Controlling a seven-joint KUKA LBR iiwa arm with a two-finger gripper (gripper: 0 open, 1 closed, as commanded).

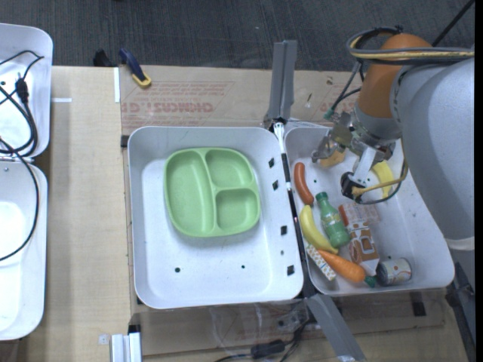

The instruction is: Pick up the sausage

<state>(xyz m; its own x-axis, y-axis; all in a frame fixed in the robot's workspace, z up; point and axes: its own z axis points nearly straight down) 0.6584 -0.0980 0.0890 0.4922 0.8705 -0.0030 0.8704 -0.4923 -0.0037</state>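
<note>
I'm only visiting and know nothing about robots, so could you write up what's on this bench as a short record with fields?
left bin: holds a green divided plate
right bin: holds sausage, banana, green bottle, carrot, printed packet, small can
sausage position: by the right bin's left wall, farther back than the banana
gripper: over the back of the right bin, just right of the sausage
task status: sausage lies in the bin, not yet picked up
</note>
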